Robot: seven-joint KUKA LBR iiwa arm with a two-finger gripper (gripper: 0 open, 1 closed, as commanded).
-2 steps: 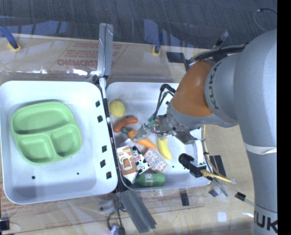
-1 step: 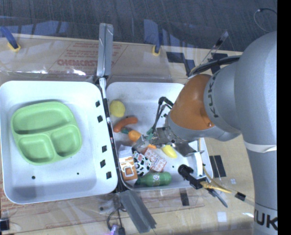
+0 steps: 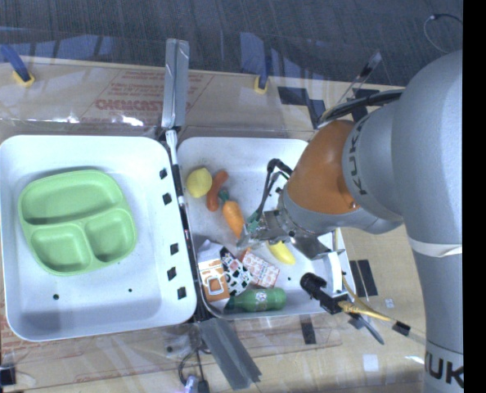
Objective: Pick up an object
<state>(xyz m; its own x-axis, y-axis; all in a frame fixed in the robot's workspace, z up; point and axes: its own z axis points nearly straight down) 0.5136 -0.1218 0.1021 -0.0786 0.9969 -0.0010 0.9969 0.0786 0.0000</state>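
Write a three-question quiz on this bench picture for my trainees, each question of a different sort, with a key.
1. True or false: the green three-compartment plastic tray lies in the left white bin.
2. Multiple choice: which lies nearest the right white bin's front wall? A) round yellow toy lemon B) orange toy carrot C) dark green toy cucumber
3. Fill in: the robot's hand is over the ___ bin.

Key: 1 true; 2 C; 3 right.
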